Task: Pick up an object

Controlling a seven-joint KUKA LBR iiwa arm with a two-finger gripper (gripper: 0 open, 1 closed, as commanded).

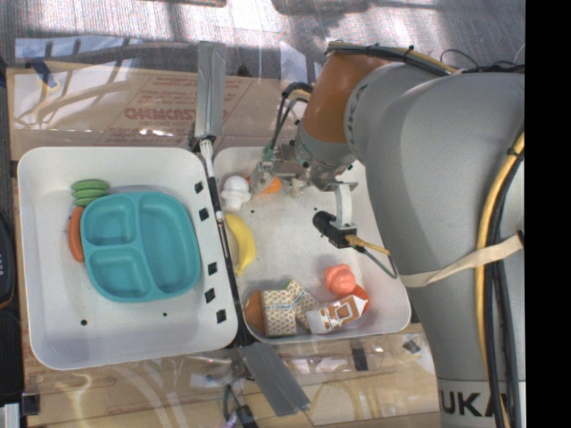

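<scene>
- Orange lump (272, 185), the piece nearest the claw, lies at the far end of the right bin (294, 239), just right of a white egg-shaped thing (235, 188) and touching or almost touching the claw's tip.
- Behind the bins, a brown sheet (107, 105) on the bench carries faint reddish print; the largest word looks like "CHEMCAST", and the smaller lines are too faint to read.
- The left bin (36, 239) holds a green pod-like piece (90, 189) at its far left corner.
- An orange carrot (75, 234) lies just below the pod, partly tucked under a plate.
- That teal plate (140, 243), divided into three compartments, sits flat in the middle of the left bin.
- In the right bin, a yellow banana (241, 242) lies along the left wall, nearer than the egg shape.
- An orange ball (254, 308) sits in the near left corner.
- The gripper (275, 172) hangs low over the far end of the right bin; whether the claw is spread or pressed together I cannot tell, nor whether it pinches anything.
- A pale patterned carton (284, 308) leans against the ball; its print is too small to read.
- A salmon-coloured cup-like piece (339, 279) stands near the right wall.
- A red-and-white packet (341, 312) lies just in front of it, touching the carton; its label is unreadable.
- The grey arm (428, 168), with its orange band (328, 96), comes in from the right.
- White letters "UKA" (473, 404) show on the arm's base.
</scene>
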